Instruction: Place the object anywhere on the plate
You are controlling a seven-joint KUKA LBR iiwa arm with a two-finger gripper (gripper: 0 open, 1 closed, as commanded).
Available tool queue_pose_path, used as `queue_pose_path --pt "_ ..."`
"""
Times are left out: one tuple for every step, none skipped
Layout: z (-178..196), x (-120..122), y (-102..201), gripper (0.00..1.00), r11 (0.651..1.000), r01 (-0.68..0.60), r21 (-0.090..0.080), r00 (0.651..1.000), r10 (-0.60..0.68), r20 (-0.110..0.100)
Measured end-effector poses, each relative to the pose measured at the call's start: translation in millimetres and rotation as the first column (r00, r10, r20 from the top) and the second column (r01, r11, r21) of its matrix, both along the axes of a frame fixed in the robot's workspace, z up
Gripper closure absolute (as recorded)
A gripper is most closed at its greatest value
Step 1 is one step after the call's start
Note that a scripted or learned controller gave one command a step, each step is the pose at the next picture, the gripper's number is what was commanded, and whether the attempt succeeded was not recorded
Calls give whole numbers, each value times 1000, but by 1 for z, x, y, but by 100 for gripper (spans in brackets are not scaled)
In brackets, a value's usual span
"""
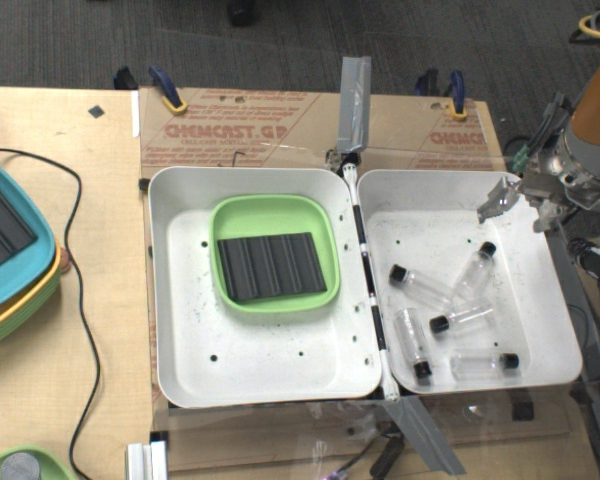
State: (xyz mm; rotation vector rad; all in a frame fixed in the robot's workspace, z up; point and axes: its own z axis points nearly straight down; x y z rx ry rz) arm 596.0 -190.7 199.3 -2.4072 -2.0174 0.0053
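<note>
The gripper [518,206] was seen at the upper right rim of the right bin [570,353]; whether it was spread or closed could not be told. Several clear vials [450,298] with black caps were scattered across that bin's floor, apart from the gripper. The green plate [275,215], lined with a dark ribbed insert [271,266], was set in the left bin [180,348].

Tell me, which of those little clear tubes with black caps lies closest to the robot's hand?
The clear plastic tube whose black cap points toward the hand. It lies highest in the right white bin; the other tubes sit lower.
</note>
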Motion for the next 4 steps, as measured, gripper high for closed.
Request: queue_pose_path --pt "59 -21 -8 0 981 195 -1 981 -195 1" --pt "45 -14 -23 0 866 500 -2 866 -500 0" --pt "87 -30 -18 0 663 748 -2 663 -748 1" --pt "97 -32 -31 0 511 859 -5 511 -859 0"
